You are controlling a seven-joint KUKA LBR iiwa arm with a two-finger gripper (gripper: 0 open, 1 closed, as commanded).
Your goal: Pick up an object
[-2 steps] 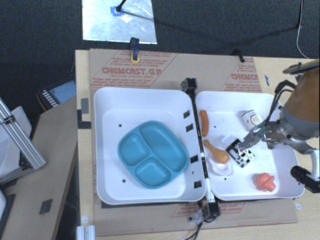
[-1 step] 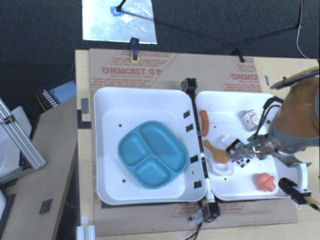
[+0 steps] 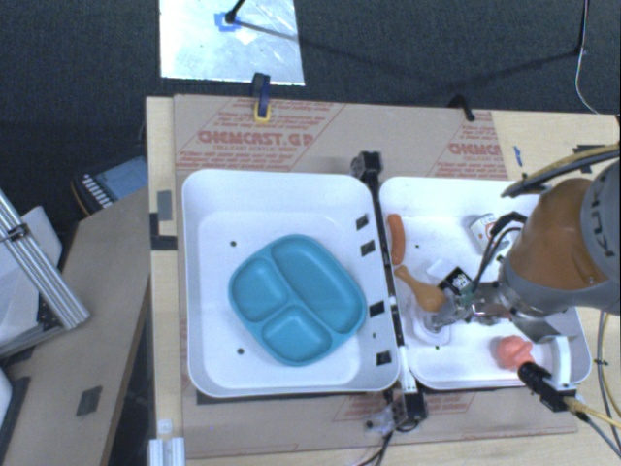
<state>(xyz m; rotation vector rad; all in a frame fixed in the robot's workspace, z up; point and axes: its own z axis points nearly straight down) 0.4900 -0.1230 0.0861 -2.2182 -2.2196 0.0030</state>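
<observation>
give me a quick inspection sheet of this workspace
surface: bench with cardboard sheet under two white bins, left bin and right bin
job's things: sausage, tan piece and pink piece in right bin
clutter: blue tray in left bin
grippers: gripper low in right bin beside tan piece
cables: wires at wrist; cable top right
surroundings: dark floor, metal plate

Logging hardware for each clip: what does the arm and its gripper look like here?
A bulky grey arm with a broad orange band above the wrist. Thin dark cables loop along it toward a small metallic two-finger gripper with black fittings.
</observation>
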